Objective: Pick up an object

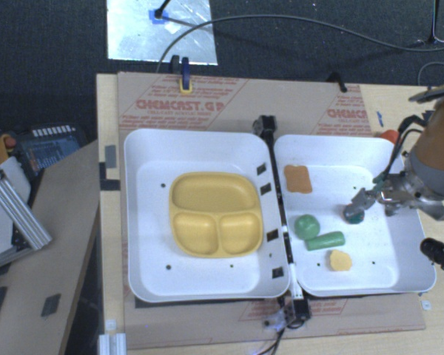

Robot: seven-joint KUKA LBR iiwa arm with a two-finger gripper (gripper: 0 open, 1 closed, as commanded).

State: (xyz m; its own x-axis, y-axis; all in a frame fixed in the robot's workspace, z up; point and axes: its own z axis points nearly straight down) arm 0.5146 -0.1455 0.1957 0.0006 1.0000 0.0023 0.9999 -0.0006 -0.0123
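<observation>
Gripper (355,211) hangs low inside the right bin (407,276), reaching in from the right edge of the camera view; whether it is open or closed cannot be told, and nothing is visibly held. Four small objects lie in this bin. Nearest, to the gripper's left and slightly toward the camera, sit a green ball (306,226) and a green cylinder (325,239), touching or nearly so (the cylinder's long axis runs roughly left to right). A yellow piece (340,260) lies nearer the camera, an orange square (297,179) farther back. Beside it, the left bin (144,198) holds a yellow divided tray (213,213).
</observation>
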